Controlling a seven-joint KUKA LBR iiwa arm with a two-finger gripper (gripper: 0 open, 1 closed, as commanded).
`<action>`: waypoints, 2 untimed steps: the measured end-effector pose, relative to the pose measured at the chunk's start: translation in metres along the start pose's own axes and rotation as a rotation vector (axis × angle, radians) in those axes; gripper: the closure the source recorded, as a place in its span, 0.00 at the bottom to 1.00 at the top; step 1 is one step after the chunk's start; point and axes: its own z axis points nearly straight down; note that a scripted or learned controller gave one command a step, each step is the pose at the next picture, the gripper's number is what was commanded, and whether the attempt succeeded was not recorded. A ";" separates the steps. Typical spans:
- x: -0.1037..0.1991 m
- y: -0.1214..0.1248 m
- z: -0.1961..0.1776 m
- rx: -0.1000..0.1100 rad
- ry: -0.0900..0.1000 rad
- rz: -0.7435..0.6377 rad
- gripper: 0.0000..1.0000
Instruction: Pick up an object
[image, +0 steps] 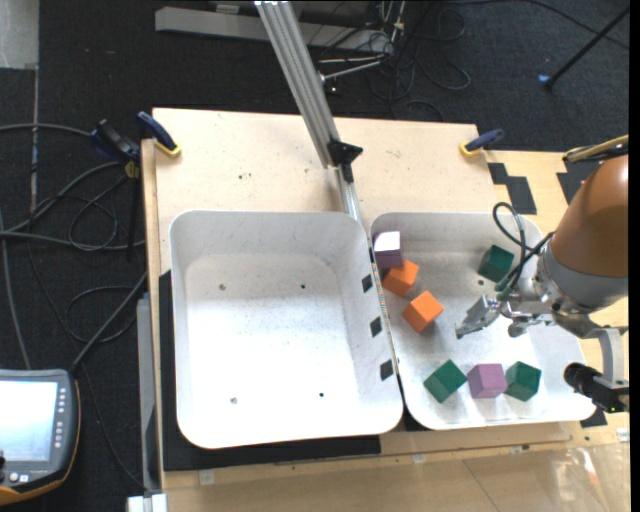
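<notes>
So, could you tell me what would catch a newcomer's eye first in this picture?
Most striking are the small coloured cubes scattered in the right white bin: two orange cubes, three green cubes, a purple cube. The grey arm's gripper hovers among them, right of the orange pair. The left white bin looks bare.
</notes>
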 end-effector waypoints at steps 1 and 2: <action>0.000 0.001 0.043 -0.001 0.001 -0.001 0.00; -0.001 0.003 0.030 -0.008 -0.001 -0.001 1.00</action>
